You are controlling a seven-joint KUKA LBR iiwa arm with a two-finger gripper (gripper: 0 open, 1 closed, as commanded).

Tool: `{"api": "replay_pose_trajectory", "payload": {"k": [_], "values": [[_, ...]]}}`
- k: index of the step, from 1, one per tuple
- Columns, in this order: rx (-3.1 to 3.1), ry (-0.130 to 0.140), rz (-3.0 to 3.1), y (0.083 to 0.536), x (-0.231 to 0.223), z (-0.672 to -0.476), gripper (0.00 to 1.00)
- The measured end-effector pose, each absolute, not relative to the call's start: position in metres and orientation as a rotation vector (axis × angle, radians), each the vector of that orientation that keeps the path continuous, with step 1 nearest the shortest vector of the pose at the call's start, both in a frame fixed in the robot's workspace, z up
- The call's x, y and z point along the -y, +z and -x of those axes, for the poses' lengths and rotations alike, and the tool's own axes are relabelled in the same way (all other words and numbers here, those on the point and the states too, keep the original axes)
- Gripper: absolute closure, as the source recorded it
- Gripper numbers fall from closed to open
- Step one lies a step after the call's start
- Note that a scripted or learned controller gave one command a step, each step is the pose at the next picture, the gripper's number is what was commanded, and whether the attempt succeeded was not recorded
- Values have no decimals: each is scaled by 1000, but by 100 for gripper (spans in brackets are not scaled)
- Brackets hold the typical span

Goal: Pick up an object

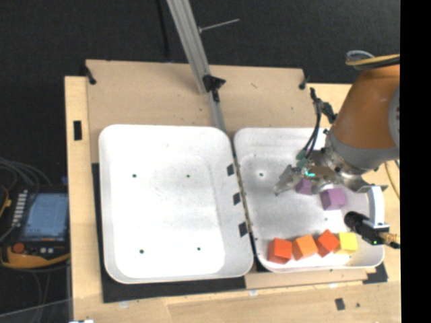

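Right bin (269,147): two purple blocks (333,198) beside each other mid-bin (one partly hidden); along the near wall, a row of three orange blocks (280,249) and a yellow block (348,241).

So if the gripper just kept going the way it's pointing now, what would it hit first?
The gripper points left across the right bin. Ahead lies bare bin floor, then the wall beside the left bin. The purple blocks sit behind it. Its height is unclear, so it might meet the floor first.

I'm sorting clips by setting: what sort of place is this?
Probably a robotics lab bench set up for grasping trials: two white bins on a wooden board, toy blocks in the right bin, an arm reaching in, and a control pendant alongside.
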State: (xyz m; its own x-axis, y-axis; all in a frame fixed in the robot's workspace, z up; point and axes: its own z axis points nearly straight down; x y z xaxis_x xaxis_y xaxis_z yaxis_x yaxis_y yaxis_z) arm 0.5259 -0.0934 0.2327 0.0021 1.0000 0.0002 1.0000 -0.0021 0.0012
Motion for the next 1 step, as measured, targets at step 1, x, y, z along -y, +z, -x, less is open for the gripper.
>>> {"api": "replay_pose_trajectory", "payload": {"k": [1], "values": [[-2222, -7, -2226, 170, 98, -526, 0]]}}
